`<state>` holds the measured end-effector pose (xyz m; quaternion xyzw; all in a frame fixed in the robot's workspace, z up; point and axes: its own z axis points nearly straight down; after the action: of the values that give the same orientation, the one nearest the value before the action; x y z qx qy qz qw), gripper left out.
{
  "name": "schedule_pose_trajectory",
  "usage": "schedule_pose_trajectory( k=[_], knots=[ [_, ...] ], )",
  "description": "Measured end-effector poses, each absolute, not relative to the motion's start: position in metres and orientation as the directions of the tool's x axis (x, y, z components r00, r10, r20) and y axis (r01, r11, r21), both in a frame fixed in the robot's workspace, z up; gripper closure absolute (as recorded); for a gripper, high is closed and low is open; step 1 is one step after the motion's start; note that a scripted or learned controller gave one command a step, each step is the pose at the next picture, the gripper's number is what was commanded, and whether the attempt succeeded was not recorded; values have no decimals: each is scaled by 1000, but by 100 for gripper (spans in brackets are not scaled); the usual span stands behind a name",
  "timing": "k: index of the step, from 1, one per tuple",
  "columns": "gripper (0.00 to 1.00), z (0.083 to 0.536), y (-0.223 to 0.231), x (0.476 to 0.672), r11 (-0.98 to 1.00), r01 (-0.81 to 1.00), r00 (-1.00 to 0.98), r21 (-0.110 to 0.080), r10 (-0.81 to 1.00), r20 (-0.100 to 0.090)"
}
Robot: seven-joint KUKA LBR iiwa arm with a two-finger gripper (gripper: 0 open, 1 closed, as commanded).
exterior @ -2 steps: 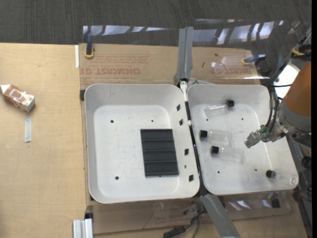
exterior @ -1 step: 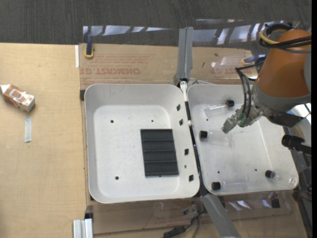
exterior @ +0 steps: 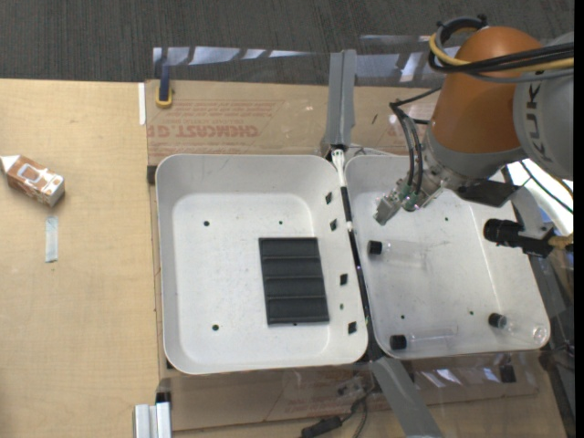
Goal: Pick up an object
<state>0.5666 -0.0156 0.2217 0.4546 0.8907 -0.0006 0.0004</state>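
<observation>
The left bin (exterior: 182, 336) fills the lower middle of the frame, its rounded rim running close to the bench's near edge. A black ribbed block (exterior: 294, 280) lies flat on its floor, slightly right of centre, with bare white floor on all four sides and the widest stretch to its left. The right bin (exterior: 511, 336) sits just beside it, the two rims touching along a dark seam. Its floor is mostly bare, apart from a few small dark bits near the corners and a clear, hard-to-read shape along the lower edge. Further up, the gripper (exterior: 394, 206) hangs over the right bin's upper left corner, well apart from the block, across the seam. Whether its fingers are spread or pressed together I cannot tell. A small carton (exterior: 35, 180) lies at far left.
</observation>
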Motion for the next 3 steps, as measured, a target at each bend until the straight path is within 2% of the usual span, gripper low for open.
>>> schedule_pose_trajectory(
  k=[1, 2, 3],
  knots=[
    [100, 191, -85, 510, 525, 851, -525, -2, 851, 0],
    [100, 212, -13, 609, 719, 695, -719, 1, 695, -2],
    [100, 191, -76, 586, 879, 477, -879, 0, 477, 0]
  ],
)
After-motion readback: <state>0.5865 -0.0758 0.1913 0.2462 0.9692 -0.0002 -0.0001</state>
